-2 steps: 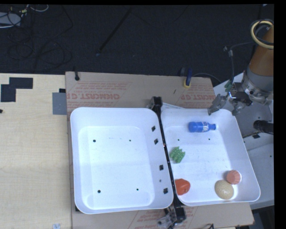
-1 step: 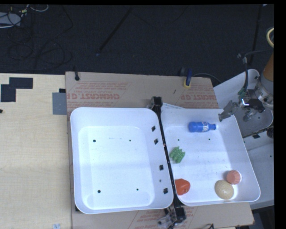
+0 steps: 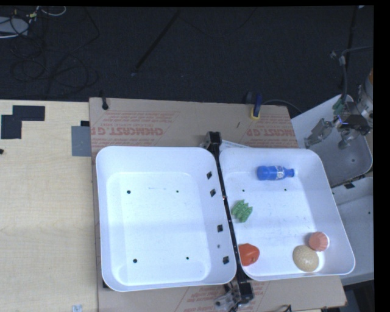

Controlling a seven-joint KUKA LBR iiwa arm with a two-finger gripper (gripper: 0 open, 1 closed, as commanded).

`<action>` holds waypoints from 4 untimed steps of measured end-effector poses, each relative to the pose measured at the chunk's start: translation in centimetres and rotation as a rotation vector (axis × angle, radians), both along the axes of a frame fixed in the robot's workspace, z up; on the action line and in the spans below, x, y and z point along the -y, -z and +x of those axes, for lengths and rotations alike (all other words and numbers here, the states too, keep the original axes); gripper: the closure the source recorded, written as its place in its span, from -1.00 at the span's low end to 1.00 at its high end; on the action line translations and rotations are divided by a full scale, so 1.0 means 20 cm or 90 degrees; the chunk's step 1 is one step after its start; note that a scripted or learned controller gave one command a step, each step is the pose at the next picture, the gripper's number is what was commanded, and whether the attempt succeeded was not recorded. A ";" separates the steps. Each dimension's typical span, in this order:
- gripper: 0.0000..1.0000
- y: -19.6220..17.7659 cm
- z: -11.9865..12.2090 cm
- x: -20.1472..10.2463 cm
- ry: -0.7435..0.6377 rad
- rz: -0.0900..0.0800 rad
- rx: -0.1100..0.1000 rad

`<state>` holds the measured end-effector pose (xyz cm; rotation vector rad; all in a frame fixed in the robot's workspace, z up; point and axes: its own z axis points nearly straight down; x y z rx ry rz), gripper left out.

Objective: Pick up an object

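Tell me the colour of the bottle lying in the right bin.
Blue, with a lighter band near its cap end. The bottle shows clearly in the camera view.

You are looking at a robotics lab: two white bins [image 3: 100, 183] sitting on a cardboard-covered desk [image 3: 183, 125], cables [image 3: 36, 18] trailing over dark carpet.

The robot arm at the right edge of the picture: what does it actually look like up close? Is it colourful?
Not colourful from what shows here. The gripper is pale grey and silvery metal, built of small angular brackets with darker joints. A thin dark cable rises from above it. It is too small and blurred to read any markings.
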<state>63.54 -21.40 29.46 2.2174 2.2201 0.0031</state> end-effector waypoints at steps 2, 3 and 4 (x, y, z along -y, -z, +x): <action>-1.00 0.81 -0.30 -0.01 0.002 0.005 -0.016; -1.00 0.47 0.06 0.00 -0.001 -0.001 0.003; 1.00 0.44 0.04 0.00 -0.001 0.000 -0.003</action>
